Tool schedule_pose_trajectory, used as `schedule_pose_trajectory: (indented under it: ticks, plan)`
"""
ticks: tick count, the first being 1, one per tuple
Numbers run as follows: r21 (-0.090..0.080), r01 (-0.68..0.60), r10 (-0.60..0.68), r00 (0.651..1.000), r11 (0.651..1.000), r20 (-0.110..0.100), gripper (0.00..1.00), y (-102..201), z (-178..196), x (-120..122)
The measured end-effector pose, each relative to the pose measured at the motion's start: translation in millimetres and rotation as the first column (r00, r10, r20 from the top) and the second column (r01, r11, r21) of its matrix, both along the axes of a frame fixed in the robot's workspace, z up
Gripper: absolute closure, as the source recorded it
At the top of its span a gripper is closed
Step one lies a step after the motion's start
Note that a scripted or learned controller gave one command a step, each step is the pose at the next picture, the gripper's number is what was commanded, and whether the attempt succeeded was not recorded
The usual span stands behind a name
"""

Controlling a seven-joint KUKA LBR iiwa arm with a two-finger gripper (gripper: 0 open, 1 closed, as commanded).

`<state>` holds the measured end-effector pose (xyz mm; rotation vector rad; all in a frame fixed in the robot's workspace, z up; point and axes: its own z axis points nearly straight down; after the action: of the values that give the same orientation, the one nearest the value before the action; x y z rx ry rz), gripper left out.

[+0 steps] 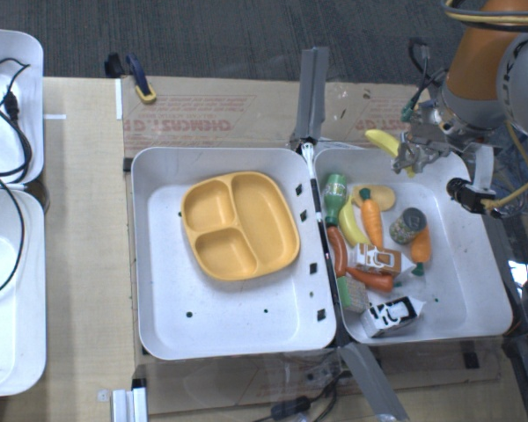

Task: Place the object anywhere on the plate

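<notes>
Gripper [411, 158], fingers closed on a curved yellow toy banana [383, 141], hung above the right bin's [475, 310] far rim, well apart from the smooth, three-compartment yellow plastic plate [240, 224] lying in the left bin [163, 306].

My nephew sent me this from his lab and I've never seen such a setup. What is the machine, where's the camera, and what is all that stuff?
The picture comes from one fixed camera looking down at a slant. The grey and orange machine is a robot arm; its gripper hangs over the right bin, beside a yellow banana. Whether it grips the banana is unclear. That bin holds toy food: a green bottle, a carrot, a can, a small carton. The left bin holds a yellow divided plate, where one item should go.
</notes>
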<state>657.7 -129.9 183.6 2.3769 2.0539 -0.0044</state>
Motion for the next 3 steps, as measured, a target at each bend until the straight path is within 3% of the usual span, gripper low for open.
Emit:
schedule_pose_trajectory:
  ticks: [1, 2, 3]
  plan:
    - [0.002, -0.121, 0.121, 0.993, 0.993, 0.0, 1.0, 58.9, 7.5, -23.4]
    - [0.001, -0.169, 0.169, 0.986, 0.986, 0.0, 1.0, 68.6, 7.2, 1.2]
    - [0.002, -0.315, 0.315, 0.949, 0.949, 0.0, 1.0, 131.8, 34.0, -28.7]
